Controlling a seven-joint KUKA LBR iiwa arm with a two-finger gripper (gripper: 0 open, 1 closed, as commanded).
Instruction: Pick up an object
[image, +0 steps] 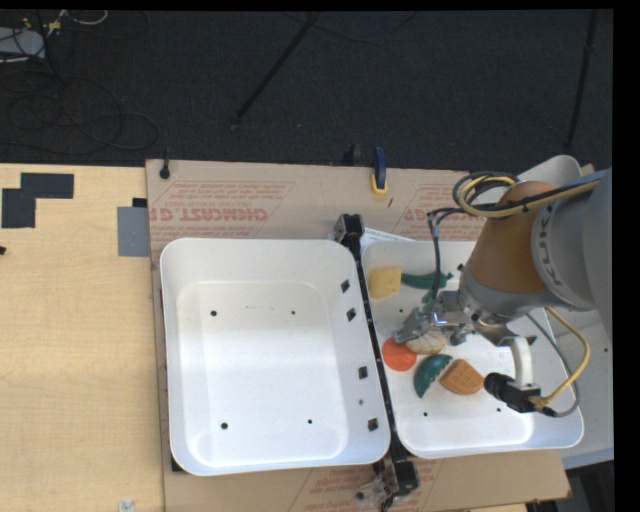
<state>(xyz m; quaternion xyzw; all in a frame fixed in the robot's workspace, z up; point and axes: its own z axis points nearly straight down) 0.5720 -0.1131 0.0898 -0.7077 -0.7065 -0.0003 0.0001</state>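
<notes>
Several small objects are clustered in the right bin just below the gripper, whose jaws' spread cannot be told, so a clean pick is best made if the pale piece directly beneath is centred between them before closing.

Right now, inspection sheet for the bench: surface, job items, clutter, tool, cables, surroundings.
Surface: board carrying left bin and right bin, side by side.
Job items: in right bin, yellow piece, red piece, teal piece, tan piece, green piece.
Clutter: blue clamp on board's far edge.
Tool: tool low over the pile in right bin; finger state cannot be told.
Cables: yellow cable looped off the arm; dark cables on floor.
Surroundings: wooden table at left, dark floor behind.
</notes>
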